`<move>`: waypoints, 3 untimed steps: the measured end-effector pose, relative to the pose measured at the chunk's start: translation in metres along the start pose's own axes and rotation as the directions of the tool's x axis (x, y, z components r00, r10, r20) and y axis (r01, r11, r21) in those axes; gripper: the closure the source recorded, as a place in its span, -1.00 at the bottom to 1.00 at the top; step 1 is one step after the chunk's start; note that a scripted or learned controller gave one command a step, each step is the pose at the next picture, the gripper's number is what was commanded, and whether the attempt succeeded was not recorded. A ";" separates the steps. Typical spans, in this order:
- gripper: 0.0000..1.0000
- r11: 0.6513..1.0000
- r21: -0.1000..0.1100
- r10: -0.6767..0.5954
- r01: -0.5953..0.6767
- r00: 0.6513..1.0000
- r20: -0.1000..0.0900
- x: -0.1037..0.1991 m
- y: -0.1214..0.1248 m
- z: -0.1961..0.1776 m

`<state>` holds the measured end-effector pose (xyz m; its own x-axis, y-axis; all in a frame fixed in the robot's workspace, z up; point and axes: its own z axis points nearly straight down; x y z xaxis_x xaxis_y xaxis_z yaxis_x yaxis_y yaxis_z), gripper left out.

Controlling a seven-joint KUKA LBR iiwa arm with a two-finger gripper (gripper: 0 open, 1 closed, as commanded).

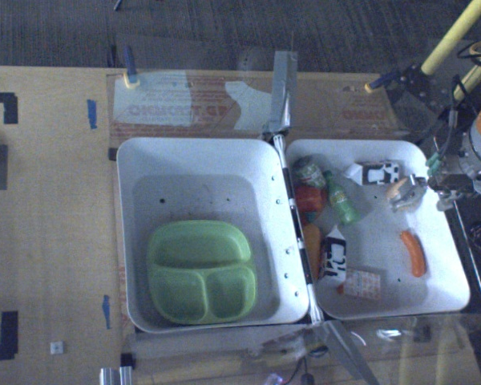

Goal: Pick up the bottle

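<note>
Claw (407, 192) seemingly beside bottle (341, 200)

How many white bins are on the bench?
2: the left bin holds a green divided plate; the right bin holds the green bottle and other small items.
</note>
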<state>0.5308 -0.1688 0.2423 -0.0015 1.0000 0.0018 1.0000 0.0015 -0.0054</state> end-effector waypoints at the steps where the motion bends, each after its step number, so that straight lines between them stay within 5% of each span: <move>1: -1.00 0.999 -0.002 -0.047 0.047 0.999 0.000 0.018 -0.032 0.138; 2: -1.00 0.997 -0.002 -0.082 0.082 0.997 0.001 0.051 0.018 0.152; 3: -1.00 1.000 -0.010 0.010 -0.010 1.000 0.003 0.053 0.096 0.155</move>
<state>0.6262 -0.1154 0.0864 0.0089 1.0000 -0.0015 1.0000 -0.0088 0.0044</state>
